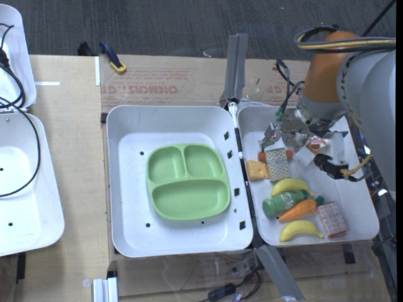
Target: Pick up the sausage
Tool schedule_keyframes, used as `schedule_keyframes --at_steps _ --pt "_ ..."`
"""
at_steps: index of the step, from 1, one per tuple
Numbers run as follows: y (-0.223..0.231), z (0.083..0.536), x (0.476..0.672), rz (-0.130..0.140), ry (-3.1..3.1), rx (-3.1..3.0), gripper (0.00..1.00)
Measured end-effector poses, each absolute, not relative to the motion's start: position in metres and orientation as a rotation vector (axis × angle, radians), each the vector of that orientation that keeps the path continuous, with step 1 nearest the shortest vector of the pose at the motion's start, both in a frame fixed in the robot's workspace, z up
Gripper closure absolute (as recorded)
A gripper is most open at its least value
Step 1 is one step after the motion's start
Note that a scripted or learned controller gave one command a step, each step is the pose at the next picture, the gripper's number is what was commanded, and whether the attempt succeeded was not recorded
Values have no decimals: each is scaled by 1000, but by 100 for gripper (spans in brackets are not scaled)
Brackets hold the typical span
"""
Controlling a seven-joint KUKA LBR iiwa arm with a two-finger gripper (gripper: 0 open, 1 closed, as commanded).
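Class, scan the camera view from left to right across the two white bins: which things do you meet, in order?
Green divided plate in the left bin → orange wedge → green bottle → carrot → red-and-white packet at the right bin's far side.

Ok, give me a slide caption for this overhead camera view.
Gripper low over toy food in the right bin; green divided plate sits in the left bin.

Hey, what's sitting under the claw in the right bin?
Under the claw lie a patterned packet, an orange-tan piece and something red, perhaps the sausage. The arm covers the bin's far corner.
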State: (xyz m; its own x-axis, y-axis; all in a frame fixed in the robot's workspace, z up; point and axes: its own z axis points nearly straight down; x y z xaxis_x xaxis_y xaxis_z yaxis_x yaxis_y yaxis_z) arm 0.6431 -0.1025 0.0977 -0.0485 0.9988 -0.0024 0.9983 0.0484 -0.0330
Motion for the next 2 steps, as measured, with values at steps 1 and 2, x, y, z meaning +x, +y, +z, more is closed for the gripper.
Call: schedule_keyframes --at_steps 1,2 --pt "-103 104 643 43 -2258 -2151 100" --pt "-103 104 643 45 -2256 -2150 0"
